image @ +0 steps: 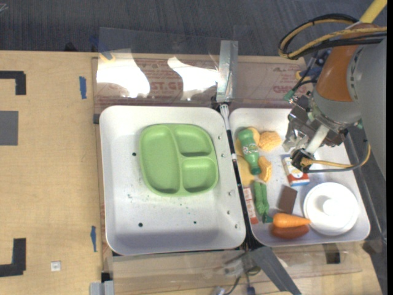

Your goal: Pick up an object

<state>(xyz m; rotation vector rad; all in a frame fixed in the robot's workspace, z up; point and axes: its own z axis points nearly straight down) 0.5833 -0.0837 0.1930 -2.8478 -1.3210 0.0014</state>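
My gripper (295,141) hangs over the back part of the right bin (362,229), under the orange-banded wrist (334,82). Just left of it lie an orange bun (269,141) and a green bottle (247,141). A small red, white and blue box (297,176) lies a little in front of the gripper. Nothing shows in the gripper's grasp. Further forward are a yellow piece of toy food (255,169), a green pod (261,201), a brown block (287,198) and an orange carrot (290,221).
A white bowl (331,208) fills the right bin's front right corner. A thin red stick (249,196) lies along its left wall. The left bin (116,183) holds a green divided plate (179,158). A metal divider post (226,72) stands behind the bins.
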